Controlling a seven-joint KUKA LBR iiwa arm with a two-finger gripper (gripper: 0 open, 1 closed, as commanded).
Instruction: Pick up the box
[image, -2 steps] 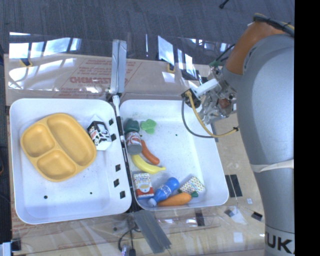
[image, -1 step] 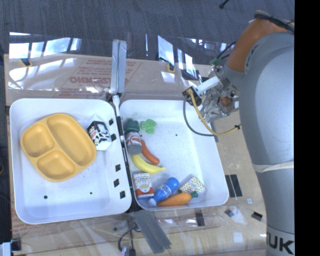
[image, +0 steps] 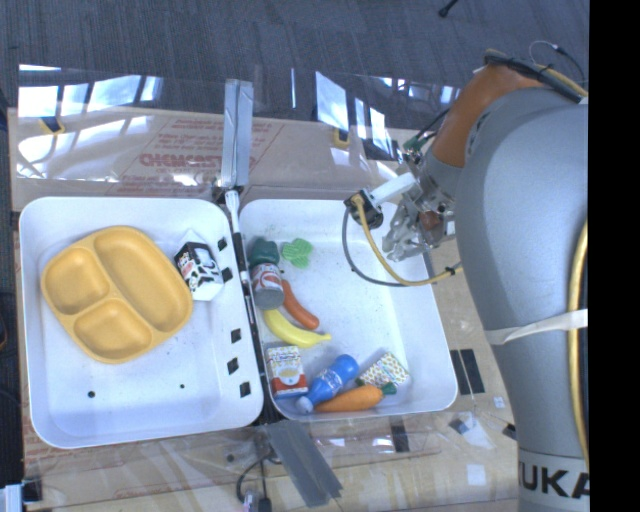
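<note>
A small red and white box (image: 286, 370) lies at the front of the right bin (image: 425, 330), beside a blue bottle (image: 333, 378). A patterned box (image: 386, 371) lies to the right of that bottle, and a black and white carton (image: 201, 268) stands in the left bin (image: 120, 400) next to the yellow plate (image: 112, 291). My gripper (image: 403, 238) hangs over the back right part of the right bin, well away from all three boxes. A yellow cable loops beneath it.
The right bin also holds a dark can (image: 266, 276), a green toy (image: 296, 252), a sausage (image: 300, 306), a banana (image: 293, 330) and a carrot (image: 350, 400). The large grey arm (image: 520, 250) fills the right side. A divider ridge (image: 240, 300) runs between the bins.
</note>
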